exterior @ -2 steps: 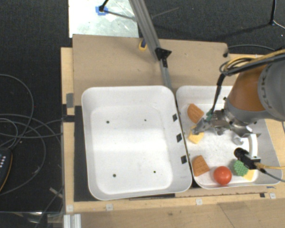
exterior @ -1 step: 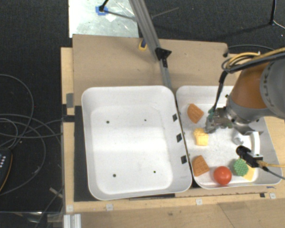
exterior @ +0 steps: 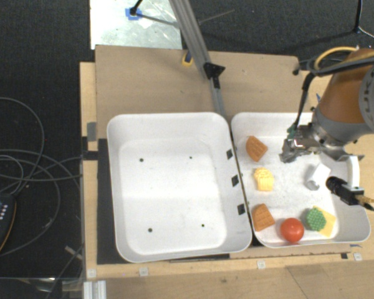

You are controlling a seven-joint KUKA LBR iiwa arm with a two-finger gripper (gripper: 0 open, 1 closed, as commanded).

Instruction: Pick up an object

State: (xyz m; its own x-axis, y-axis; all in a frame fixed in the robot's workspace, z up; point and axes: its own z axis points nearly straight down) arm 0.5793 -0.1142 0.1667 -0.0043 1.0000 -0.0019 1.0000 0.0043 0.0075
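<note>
The end effector (exterior: 290, 152) hangs over the upper middle of the right bin (exterior: 268, 126), just right of an orange wedge (exterior: 257, 148); whether it is open or gripping anything cannot be told. A yellow block (exterior: 263, 179) lies on open floor below. Another orange piece (exterior: 262, 217), a red ball (exterior: 292, 230) and a green piece (exterior: 315, 217) crowd the near rim.

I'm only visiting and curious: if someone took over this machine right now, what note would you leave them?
Claw: over the far part of the right bin, just right of the orange wedge; no item visibly held.
Things, all in the right bin: orange wedge, yellow chunk, second orange piece, red tomato, green piece.
Done: nothing picked up yet.
Left: grab one item and lift it.
</note>
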